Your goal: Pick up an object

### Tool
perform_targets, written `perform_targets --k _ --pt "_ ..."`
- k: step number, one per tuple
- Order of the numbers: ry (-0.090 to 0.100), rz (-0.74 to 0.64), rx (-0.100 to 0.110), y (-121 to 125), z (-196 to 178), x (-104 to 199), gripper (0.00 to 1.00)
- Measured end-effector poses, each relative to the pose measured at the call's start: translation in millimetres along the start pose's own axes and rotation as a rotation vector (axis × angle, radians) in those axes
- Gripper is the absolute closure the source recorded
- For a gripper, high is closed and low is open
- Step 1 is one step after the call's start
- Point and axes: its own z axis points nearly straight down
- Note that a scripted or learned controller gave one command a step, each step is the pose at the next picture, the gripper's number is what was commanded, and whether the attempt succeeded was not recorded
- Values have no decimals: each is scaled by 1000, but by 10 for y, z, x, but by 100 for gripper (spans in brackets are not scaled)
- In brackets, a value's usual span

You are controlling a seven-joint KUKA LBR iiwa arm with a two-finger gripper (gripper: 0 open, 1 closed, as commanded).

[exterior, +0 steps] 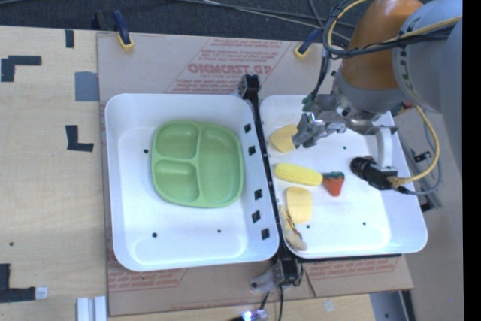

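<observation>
Gripper [307,133] hangs low over the right bin [406,233], near its far-left corner; finger state unclear. Yellow piece [282,139] lies just left of it, touching or nearly so.

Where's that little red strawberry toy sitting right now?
The small red toy strawberry lies in the right-hand white bin, just right of the yellow toy corn cob and left of a black fitting on the arm.

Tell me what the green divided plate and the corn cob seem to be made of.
Green divided plate: likely moulded plastic, matte to satin; even pale green, soft rounded compartment ridges, no sharp glare.
Corn cob: probably toy plastic or rubber; uniform yellow with a faint sheen. Its kernel texture is too small to judge.
</observation>
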Motion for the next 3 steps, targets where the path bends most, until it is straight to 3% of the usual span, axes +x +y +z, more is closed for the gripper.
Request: perform_targets --k 1,3 --pt "0 -1 0 -203 71 454 100" --pt "1 -3 0 -617 -202 1490 100"
